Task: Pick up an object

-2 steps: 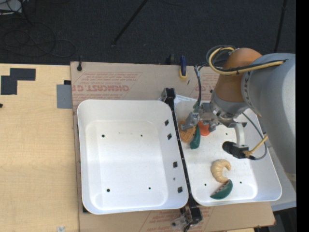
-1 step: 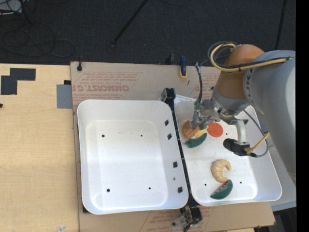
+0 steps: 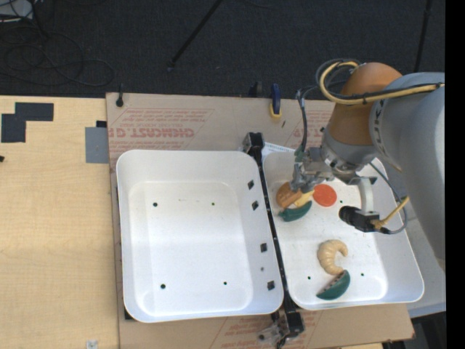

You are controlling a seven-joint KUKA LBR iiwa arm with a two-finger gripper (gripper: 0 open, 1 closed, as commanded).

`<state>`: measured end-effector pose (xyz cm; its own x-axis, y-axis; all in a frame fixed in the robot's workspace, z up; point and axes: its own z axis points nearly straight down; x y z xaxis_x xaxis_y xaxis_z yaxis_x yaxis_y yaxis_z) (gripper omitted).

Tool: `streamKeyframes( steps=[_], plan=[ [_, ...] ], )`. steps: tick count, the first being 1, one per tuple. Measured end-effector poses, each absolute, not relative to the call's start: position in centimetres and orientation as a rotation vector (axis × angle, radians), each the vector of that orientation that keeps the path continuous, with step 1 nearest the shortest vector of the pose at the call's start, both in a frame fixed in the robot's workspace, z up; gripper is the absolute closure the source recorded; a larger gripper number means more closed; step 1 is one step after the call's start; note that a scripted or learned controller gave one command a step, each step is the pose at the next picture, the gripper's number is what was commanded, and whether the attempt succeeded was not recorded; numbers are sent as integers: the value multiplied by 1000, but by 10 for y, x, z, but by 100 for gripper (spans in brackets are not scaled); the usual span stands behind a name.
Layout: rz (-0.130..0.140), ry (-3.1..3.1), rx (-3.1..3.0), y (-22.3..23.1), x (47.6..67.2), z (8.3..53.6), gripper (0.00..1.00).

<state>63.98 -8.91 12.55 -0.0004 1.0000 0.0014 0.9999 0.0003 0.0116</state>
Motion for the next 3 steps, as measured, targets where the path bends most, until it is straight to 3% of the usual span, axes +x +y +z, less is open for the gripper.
streamKeyframes(
  steps=[3],
  plan=[
    [10,2219,2217,-92,639,153,100]
  ],
)
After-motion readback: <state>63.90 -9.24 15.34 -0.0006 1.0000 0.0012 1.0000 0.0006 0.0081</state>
